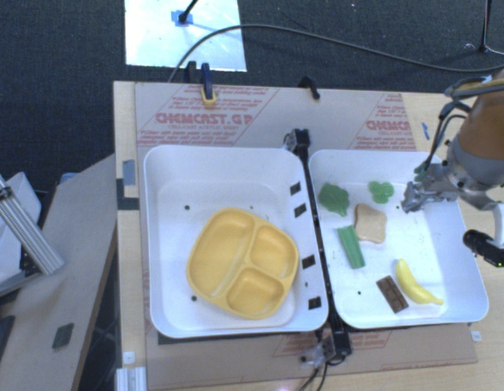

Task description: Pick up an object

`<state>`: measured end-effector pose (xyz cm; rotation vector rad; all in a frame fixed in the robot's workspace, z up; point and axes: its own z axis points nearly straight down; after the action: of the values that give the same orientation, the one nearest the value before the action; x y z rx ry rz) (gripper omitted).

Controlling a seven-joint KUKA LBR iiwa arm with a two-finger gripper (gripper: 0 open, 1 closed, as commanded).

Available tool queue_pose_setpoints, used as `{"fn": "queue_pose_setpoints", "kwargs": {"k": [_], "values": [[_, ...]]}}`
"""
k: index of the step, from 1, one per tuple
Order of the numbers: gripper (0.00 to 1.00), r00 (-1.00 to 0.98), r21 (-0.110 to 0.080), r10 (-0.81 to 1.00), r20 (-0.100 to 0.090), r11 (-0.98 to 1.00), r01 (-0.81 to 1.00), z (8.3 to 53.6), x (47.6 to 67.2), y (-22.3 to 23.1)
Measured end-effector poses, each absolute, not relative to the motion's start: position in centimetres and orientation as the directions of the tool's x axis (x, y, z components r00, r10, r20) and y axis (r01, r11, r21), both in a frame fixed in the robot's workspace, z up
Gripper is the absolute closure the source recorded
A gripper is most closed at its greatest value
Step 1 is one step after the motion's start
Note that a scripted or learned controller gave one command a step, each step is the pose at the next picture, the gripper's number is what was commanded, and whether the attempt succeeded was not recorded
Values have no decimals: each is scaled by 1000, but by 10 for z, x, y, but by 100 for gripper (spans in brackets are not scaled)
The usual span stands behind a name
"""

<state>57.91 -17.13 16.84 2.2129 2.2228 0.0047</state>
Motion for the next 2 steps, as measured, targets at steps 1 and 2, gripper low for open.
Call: {"fn": "queue_pose_setpoints", "kwargs": {"k": [1, 2], "values": [[100, -5, 6, 1000, -2, 5, 1000, 212, 582, -170], [100, -5, 5, 1000, -1, 5, 1000, 252, 583, -170]]}}
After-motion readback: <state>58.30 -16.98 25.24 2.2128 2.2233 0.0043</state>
